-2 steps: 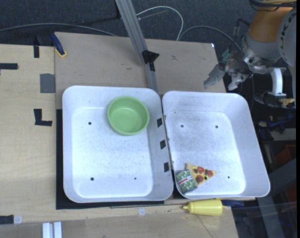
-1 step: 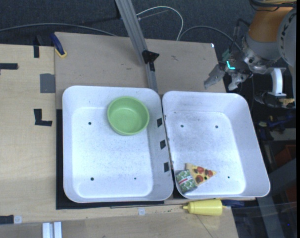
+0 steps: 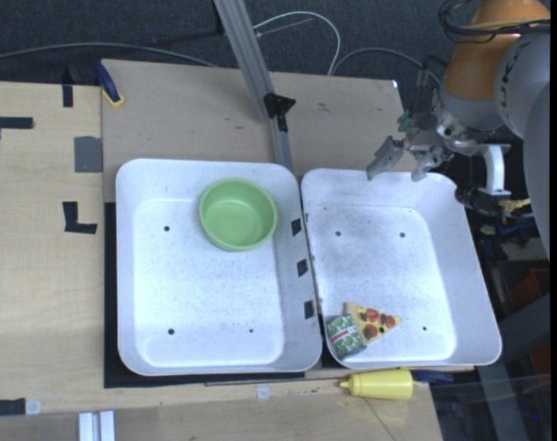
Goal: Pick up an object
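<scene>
A green bowl (image 3: 237,213) sits in the left bin (image 3: 150,274), near its far right corner. In the right bin (image 3: 444,274), a toy pizza slice (image 3: 374,321) and a small green packet (image 3: 345,333) lie together at the near left corner. My gripper (image 3: 400,163) hangs over the far edge of the right bin, open, with its two grey fingers (image 3: 381,161) spread and nothing between them. It is well away from the pizza slice and the bowl.
A yellow bottle (image 3: 381,385) lies on the bench just in front of the right bin. A slanted metal pole (image 3: 251,58) with a black clamp rises behind the bins. Cables run across the dark floor behind.
</scene>
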Controlling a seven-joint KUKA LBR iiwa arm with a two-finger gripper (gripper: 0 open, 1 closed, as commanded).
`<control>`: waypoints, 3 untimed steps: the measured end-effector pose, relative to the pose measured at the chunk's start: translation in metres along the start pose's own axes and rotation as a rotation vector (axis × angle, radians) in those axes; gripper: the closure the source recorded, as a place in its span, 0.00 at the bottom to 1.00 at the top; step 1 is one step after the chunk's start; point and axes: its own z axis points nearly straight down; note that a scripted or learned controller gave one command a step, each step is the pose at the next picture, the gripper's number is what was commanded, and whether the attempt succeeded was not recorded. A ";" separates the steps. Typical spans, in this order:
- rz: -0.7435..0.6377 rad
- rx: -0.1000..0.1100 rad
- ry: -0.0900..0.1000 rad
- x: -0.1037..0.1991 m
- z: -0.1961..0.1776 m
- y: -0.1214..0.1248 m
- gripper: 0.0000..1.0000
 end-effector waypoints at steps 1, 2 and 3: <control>0.000 0.001 0.000 0.004 0.045 0.004 0.00; 0.000 0.000 0.000 0.009 0.089 0.003 0.00; -0.003 -0.004 -0.001 0.010 0.076 0.005 1.00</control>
